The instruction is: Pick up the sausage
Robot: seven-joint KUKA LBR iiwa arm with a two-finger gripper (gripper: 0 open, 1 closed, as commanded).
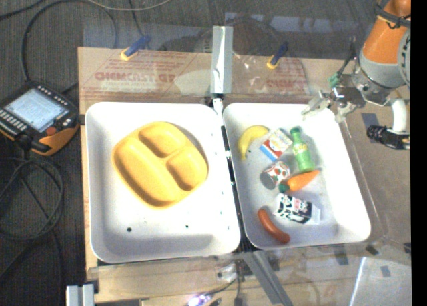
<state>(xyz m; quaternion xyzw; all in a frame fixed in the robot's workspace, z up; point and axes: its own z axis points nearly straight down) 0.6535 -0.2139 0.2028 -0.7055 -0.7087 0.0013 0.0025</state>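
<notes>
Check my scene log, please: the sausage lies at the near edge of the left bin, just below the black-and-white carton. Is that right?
Wrong bin. The camera view shows the sausage at the near edge of the right bin, just below the black-and-white carton. The left bin holds the yellow tray.
</notes>
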